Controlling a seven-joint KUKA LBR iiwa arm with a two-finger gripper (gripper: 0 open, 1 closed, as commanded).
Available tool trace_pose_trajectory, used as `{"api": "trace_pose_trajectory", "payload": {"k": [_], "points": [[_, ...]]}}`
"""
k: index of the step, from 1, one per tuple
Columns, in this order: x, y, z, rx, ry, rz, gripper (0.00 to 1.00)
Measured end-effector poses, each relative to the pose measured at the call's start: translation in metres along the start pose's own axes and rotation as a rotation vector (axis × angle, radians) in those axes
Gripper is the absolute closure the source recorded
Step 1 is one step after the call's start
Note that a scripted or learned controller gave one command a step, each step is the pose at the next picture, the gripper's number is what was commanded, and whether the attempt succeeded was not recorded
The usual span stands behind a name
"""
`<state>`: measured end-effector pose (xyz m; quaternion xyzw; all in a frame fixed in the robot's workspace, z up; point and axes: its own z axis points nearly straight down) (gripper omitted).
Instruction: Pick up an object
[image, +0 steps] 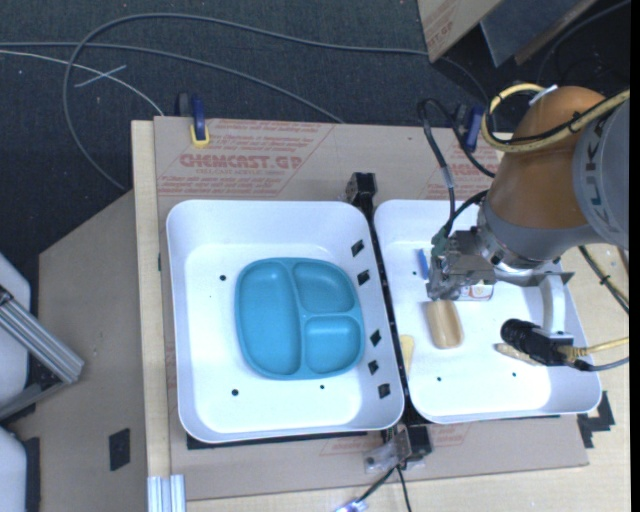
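Note:
In the right bin (480, 400), a tan rounded block (444, 326) lies just left of the middle. My gripper (452, 283) hangs low over the bin, directly behind the block's far end and very close to it. A thin blue object (423, 263) lies by the gripper's left side. A small white and red item (481, 291) peeks out at the gripper's right, partly hidden. The arm's orange band and grey wrist cover the bin's far right part.
The left bin (200, 250) holds a blue divided plate (298, 317) in its middle. A small pale yellow piece (407, 347) rests at the right bin's left wall. Black clips line the divider between the bins (372, 290). Cables run behind the bench.

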<state>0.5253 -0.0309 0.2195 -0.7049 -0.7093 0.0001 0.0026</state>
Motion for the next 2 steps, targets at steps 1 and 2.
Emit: {"api": "trace_pose_trajectory", "payload": {"k": [1, 2], "points": [[0.052, -0.007, 0.008, 0.0, -0.001, 0.001, 1.0], [0.1, -0.012, -0.005, -0.005, -0.002, 0.001, 1.0]]}}
